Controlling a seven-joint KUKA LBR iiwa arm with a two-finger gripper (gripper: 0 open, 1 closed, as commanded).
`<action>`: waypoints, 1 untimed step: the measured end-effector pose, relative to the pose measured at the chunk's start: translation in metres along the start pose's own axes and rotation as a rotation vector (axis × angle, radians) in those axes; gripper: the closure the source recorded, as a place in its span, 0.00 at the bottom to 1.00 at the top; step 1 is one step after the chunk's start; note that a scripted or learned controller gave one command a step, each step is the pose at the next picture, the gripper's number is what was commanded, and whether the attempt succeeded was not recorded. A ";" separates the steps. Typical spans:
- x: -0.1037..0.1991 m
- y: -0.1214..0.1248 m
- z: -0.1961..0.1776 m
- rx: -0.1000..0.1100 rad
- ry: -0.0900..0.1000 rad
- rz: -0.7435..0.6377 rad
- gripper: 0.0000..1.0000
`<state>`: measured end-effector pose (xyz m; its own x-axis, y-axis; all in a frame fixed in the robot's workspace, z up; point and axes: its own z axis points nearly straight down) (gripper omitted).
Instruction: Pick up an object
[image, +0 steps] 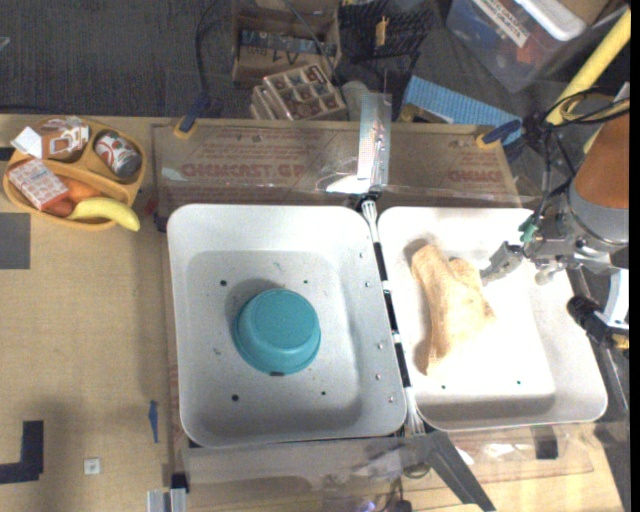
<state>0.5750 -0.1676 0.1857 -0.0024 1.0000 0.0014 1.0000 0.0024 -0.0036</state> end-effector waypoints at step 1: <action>-0.019 -0.005 0.090 -0.006 -0.002 -0.021 0.00</action>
<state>0.5695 -0.1867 0.0953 -0.0231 0.9997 -0.0009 0.9997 0.0231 0.0025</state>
